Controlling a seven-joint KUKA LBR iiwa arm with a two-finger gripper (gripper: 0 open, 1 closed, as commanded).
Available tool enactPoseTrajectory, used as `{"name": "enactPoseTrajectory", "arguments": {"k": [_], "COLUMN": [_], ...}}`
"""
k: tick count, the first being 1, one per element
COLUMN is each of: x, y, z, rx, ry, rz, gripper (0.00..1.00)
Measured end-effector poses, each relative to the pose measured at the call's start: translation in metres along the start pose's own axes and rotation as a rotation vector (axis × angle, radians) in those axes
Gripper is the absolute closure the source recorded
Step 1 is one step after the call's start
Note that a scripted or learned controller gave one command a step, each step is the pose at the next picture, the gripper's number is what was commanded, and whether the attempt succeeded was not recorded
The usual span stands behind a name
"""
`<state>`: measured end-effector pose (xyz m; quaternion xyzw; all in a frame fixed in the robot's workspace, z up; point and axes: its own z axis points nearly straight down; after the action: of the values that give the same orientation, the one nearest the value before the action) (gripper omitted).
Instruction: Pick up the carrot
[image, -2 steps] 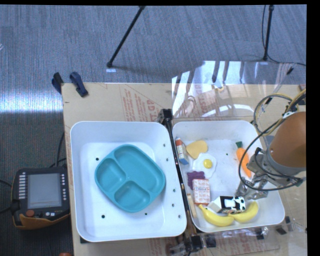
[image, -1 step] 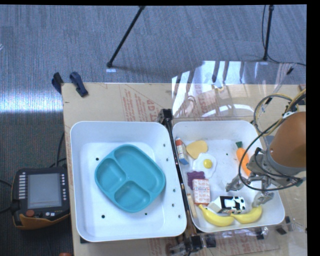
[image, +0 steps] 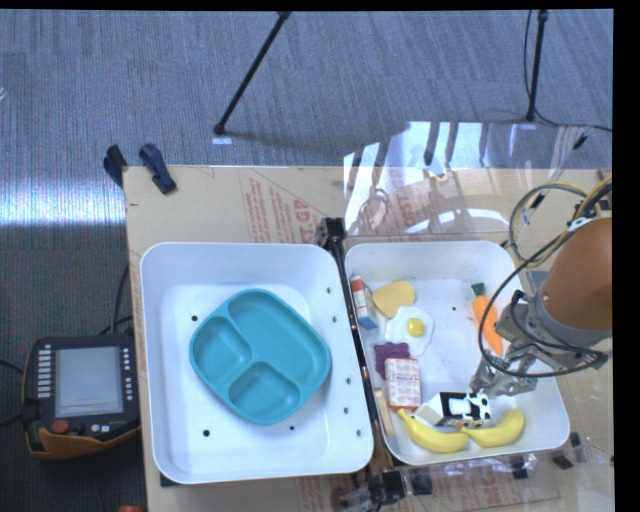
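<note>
Grey ribbed carpet surrounds a brown cardboard-topped desk (image: 250, 195) that carries two shallow white bins side by side. Left white bin (image: 170, 270): holds one turquoise plastic plate with three compartments (image: 260, 355), lying flat near the bin's middle. Right white bin (image: 455, 250): holds a cluster of toy foods. At its left wall lies a small tube-shaped item (image: 358, 300), with a yellow heart-shaped piece (image: 394, 296) just beside it and a fried egg with a yellow yolk (image: 412, 327) nearer the viewer. A dark purple flat piece (image: 391, 353) and a red-and-white printed packet (image: 403, 382) lie below the egg. Along the near wall rests a yellow banana (image: 465, 435), and a black-and-white cow-patterned item (image: 462, 406) sits touching its upper edge. Orange carrot (image: 486, 322): lies at the right side of this bin, running near to far, partly hidden by the arm. Grey arm with orange band (image: 585, 280): enters from the right, trailing black cables. End effector (image: 492, 382): low over the right bin, just near of the carrot and beside the cow-patterned item; whether its fingers are spread or pressed together cannot be told, as they appear blurred against the bin floor. Left of the desk, on the carpet, lies a handheld control pendant with a grey screen (image: 85, 385). Two dark clamps (image: 140, 165) sit at the desk's far left corner.
</note>
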<state>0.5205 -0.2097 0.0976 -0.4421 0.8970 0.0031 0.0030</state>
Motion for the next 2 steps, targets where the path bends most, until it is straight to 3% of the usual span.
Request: {"name": "enactPoseTrajectory", "arguments": {"k": [1,2], "x": [-0.057,-0.121], "y": [-0.05,-0.046], "z": [0.01,-0.057], "rx": [0.002,0.01], "ry": [0.001,-0.003], "rz": [0.01,0.024], "gripper": [1.0,1.0]}}
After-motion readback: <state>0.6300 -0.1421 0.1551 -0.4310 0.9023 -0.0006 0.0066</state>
